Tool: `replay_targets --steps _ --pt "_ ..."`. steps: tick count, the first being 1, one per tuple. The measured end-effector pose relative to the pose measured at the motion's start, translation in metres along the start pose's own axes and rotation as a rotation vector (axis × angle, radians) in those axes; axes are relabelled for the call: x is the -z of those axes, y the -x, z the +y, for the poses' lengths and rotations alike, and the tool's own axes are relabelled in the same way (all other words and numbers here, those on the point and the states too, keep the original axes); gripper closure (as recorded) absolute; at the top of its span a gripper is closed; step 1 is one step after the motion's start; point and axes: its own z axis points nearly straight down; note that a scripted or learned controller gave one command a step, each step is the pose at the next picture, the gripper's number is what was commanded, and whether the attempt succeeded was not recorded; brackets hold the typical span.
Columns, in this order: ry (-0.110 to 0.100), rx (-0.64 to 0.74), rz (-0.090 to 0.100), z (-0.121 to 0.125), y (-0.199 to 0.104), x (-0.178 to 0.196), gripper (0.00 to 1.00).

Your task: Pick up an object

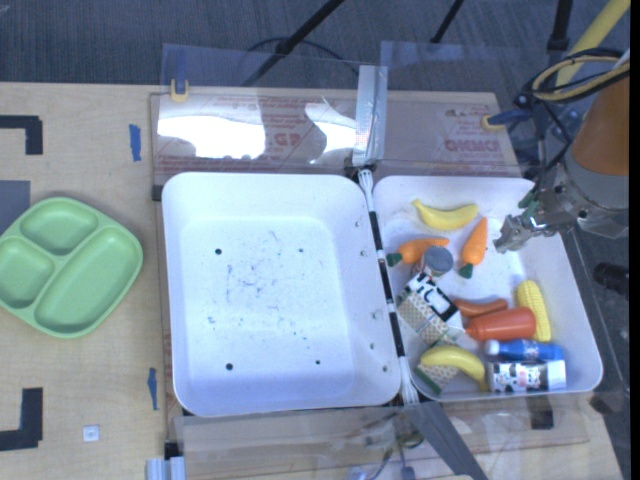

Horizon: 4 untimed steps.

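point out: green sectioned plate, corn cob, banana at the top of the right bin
Green three-section plastic plate point(66, 265), camera view: ridge between its compartments.
Yellow toy corn cob point(533, 307), camera view: middle of the cob.
Yellow toy banana point(446, 214), camera view: middle of its curve.

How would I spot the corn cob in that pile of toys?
Start at the right white bin, the one full of toys. Go to its right-hand wall: the corn cob lies along it, just above a red bottle. The two bananas are yellow too, but smooth and curved; the cob is straight and bumpy.
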Motion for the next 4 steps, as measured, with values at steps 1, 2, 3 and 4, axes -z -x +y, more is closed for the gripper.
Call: replay_targets --steps 1,2,3,4 --pt "0.0 0.0 0.0 0.0 0.0 0.0 0.0" --pt "-0.002 0.085 0.001 0.023 0.034 -0.077 0.0" --pt "0.001 0.228 -0.001 0.065 0.015 -0.102 0.0" --pt "-0.041 0.427 0.005 0.08 0.006 -0.102 0.0"
